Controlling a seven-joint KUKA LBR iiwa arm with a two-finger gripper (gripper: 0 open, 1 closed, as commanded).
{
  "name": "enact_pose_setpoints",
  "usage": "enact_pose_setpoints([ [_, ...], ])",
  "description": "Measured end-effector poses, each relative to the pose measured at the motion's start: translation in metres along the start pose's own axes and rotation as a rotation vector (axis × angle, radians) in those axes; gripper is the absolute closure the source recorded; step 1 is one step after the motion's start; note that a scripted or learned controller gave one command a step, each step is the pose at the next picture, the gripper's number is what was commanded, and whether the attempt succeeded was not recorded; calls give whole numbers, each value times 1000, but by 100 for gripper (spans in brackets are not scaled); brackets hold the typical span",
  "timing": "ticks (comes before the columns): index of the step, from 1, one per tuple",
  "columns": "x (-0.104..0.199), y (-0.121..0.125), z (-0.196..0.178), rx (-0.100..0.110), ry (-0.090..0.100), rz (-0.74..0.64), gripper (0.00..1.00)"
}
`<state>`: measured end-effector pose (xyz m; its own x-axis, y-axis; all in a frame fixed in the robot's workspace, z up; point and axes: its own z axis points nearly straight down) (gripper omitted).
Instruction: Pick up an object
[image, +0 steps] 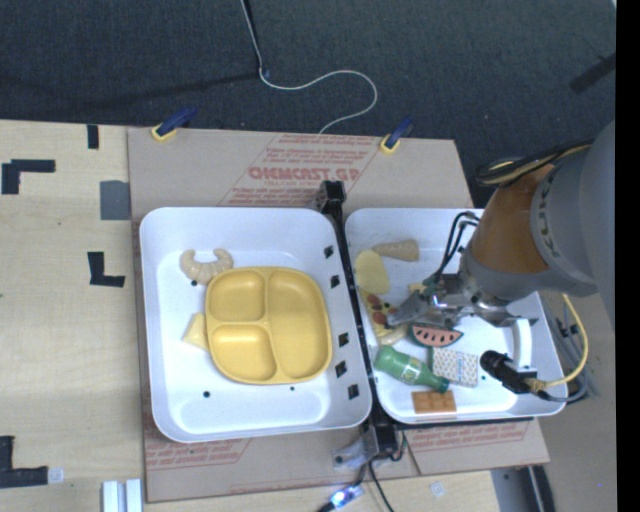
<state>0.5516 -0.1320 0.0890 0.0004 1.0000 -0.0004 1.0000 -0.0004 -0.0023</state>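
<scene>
so the gripper (408, 308) is down in the right bin (545, 400), can't tell its grip from here, with the watermelon slice toy (437, 334) just below-right of it, the green bottle (409, 366) further below, and a yellow piece (371, 268) up-left.

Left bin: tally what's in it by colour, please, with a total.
Yellow: 2, the plate and the wedge poking out beside it
Tan: 1, the curled piece
Total: 3
</scene>
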Motion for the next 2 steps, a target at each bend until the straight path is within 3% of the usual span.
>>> enact_pose_setpoints([
  [1, 0, 1, -13, -1, 1, -2, 100],
  [2, 2, -3, -75, -6, 0, -2, 100],
])
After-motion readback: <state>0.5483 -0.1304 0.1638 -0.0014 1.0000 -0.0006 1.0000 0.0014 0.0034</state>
